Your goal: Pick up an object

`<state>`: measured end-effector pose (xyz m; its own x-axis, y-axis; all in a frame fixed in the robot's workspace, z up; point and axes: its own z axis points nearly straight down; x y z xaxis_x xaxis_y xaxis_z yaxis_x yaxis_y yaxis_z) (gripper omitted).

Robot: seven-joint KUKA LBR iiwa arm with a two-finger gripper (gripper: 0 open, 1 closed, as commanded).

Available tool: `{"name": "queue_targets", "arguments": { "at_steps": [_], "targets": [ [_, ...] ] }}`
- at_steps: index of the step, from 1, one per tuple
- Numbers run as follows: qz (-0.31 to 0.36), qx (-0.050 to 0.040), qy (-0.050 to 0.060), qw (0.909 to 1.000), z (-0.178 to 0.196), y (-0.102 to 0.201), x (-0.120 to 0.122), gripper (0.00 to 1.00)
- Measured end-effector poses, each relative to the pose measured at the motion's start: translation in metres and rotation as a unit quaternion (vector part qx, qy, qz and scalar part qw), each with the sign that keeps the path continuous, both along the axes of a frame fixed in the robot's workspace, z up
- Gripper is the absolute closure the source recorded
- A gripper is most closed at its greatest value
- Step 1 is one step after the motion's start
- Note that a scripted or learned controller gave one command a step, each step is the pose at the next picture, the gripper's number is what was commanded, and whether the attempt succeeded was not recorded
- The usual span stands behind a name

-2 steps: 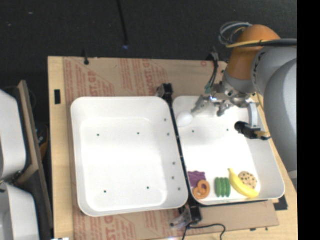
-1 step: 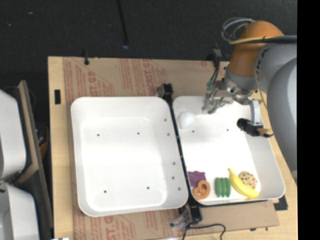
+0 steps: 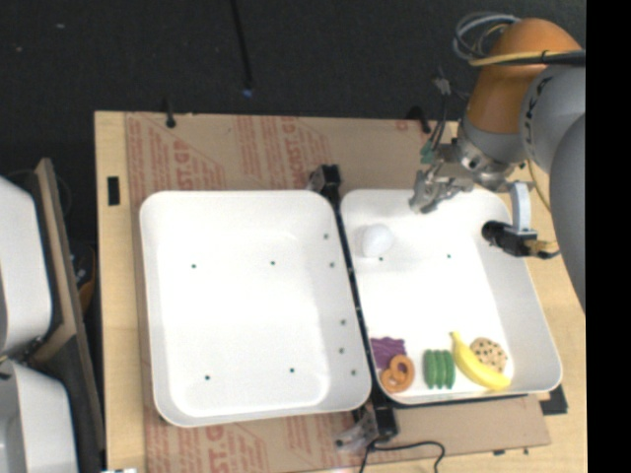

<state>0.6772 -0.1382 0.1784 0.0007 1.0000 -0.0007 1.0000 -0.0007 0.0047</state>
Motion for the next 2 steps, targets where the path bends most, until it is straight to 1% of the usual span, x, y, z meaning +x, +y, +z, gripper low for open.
{"name": "queue_targets", "arguments": {
  "at_steps": [1, 2],
  "targets": [
    [0.0, 0.0, 0.0, 1.0, 0.033, -0.001, 0.001, 1.0],
    [0.002, 0.0006, 0.002, 1.0, 0.033, 0.051, -0.009, 1.0]
  ]
}}
